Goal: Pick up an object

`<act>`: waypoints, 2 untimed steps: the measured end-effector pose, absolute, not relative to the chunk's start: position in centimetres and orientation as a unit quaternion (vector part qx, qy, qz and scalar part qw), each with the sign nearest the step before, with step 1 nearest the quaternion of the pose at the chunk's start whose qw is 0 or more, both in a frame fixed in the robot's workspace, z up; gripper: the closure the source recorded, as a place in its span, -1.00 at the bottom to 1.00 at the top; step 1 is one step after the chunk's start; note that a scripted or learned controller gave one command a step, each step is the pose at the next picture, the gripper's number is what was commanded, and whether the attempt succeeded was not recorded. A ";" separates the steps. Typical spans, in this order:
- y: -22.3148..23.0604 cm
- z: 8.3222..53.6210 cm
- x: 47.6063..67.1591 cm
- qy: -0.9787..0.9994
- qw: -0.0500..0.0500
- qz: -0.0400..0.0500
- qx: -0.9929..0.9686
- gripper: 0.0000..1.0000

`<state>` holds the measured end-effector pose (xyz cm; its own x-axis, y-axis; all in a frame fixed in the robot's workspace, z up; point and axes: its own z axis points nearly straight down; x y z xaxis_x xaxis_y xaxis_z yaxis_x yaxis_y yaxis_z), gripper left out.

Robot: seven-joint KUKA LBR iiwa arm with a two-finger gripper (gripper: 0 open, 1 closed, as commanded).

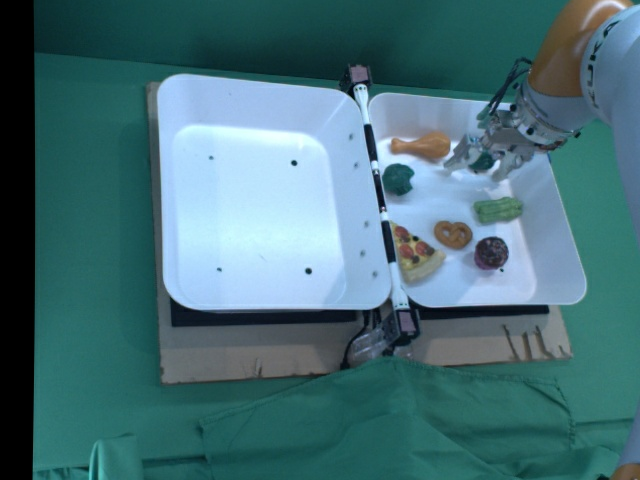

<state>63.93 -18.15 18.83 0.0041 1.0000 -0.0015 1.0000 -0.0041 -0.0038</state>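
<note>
The left bin (265,193) lay at 9 o'clock of the right bin (560,268), into whose 1 o'clock corner the arm (585,53) reached. The gripper (484,160) hung with fingers spread partway around a small dark green object (483,162), though a firm grip could not be confirmed. Elsewhere in the right bin: pizza slice (415,253) at 7 o'clock, drumstick (423,147) at 11, green pickle (498,209) near centre, broccoli (398,178) at 9, pretzel (453,234) and dark berry (491,253) at 6.
</note>
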 end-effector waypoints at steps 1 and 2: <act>-18.3 18.5 64.2 -0.706 -0.005 -0.001 -0.708 -1.00; -18.5 20.0 64.4 -0.705 -0.011 -0.004 -0.709 1.00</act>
